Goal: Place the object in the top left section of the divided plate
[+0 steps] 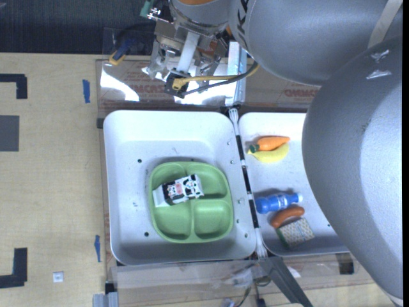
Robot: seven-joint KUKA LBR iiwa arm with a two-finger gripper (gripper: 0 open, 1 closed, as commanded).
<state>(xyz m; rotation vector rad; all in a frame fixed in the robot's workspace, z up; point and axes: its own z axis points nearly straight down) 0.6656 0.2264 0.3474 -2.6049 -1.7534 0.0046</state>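
Cam view: grey arm [319, 37] comes in from R, spanning R bin [319, 128]. Gripper [183, 55] sits past far edge of L bin [128, 171], apart from plate; open or closed, can't tell. Blk-and-wht object [182, 189] lies tilted in green divided plate [192, 230], upper section, L of centre.

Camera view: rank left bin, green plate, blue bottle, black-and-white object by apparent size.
1. left bin
2. green plate
3. blue bottle and black-and-white object: they look about alike, so I won't rank them.
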